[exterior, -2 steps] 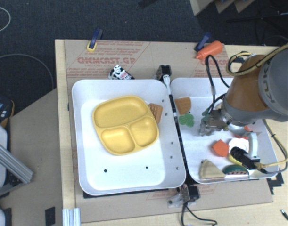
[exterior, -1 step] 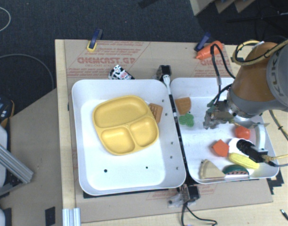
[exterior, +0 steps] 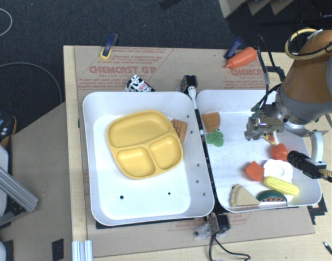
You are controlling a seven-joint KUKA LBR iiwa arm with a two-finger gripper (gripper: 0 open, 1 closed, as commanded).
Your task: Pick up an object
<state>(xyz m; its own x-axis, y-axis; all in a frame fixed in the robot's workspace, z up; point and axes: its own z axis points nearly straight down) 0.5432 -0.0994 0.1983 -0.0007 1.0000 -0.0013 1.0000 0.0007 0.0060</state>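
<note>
Your claw [exterior: 259, 128] hangs low over the right bin [exterior: 231, 162], at its upper right part; whether it's spread or pinched, you cannot tell from here. Nothing shows between its tips. Just below the claw sits an orange toy [exterior: 280, 151], with a white piece [exterior: 278, 170] and a yellow corn cob [exterior: 281, 186] further down. Left of the claw lies a green toy [exterior: 215, 140]. The yellow divided plate [exterior: 144, 143] fills the left bin [exterior: 100, 145].

A yellow divided tray [exterior: 144, 144] lies in the left bin [exterior: 98, 162].
</note>
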